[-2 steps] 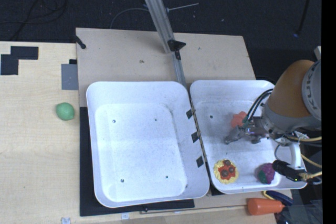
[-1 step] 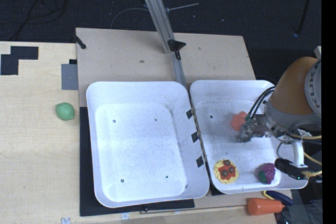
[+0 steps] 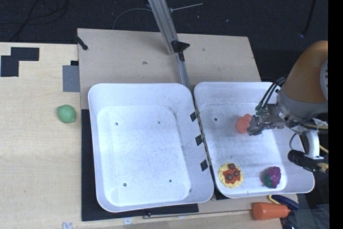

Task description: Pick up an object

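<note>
White plastic makes up the two shallow bins, set side by side on the surface: the left bin (image 3: 107, 99) and the right bin (image 3: 225, 94), their inner rims touching along the middle, where three small black clips sit on the shared edge.

Three objects lie in the right bin. One orange-red lump (image 3: 243, 124) sits near the middle of the bin, toward its right edge. One round yellow piece with red and dark spots (image 3: 230, 175) lies by the bin's near edge, close to its near left corner. One purple grape-like cluster (image 3: 272, 176) lies by the same near edge, close to the near right corner.

Outside the bins, one green ball (image 3: 66, 113) rests on the pale wooden surface, well to the left of the left bin. One orange carrot-like thing (image 3: 269, 211) lies just beyond the right bin's near edge.

The tool (image 3: 256, 127) is low over the right bin, right against the right side of the orange-red lump. Its dark fingers blur together, so I cannot tell how far apart they are or whether they hold the lump.
</note>
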`<state>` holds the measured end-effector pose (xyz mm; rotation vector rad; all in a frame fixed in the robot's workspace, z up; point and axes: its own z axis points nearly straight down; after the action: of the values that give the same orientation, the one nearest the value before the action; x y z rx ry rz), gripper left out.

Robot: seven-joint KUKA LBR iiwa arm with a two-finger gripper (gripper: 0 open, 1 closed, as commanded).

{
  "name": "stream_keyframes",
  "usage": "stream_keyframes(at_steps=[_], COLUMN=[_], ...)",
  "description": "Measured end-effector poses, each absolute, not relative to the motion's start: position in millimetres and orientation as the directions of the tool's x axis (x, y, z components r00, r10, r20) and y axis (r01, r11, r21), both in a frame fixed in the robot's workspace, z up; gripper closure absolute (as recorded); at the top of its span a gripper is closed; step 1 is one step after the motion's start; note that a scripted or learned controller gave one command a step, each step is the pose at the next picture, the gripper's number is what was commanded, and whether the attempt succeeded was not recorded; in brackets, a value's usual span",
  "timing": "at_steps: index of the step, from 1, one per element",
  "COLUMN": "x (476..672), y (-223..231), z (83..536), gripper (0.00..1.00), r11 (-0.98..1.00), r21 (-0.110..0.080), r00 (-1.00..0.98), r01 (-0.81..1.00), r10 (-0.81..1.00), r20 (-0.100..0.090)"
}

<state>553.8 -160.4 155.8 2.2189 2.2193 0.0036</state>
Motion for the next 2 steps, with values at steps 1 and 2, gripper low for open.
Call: stream_keyframes(at_steps=[1,2], x=[546.9,547.4], y=[-163,-164], z=[202,238], gripper=[1.0,1.0], r11=[-0.001,-0.001], r21=[0.004,0.003], r00=[0.001,0.001], r01=[1.0,1.0], r10=[1.0,1.0], r20=[-0.001,-0.001])
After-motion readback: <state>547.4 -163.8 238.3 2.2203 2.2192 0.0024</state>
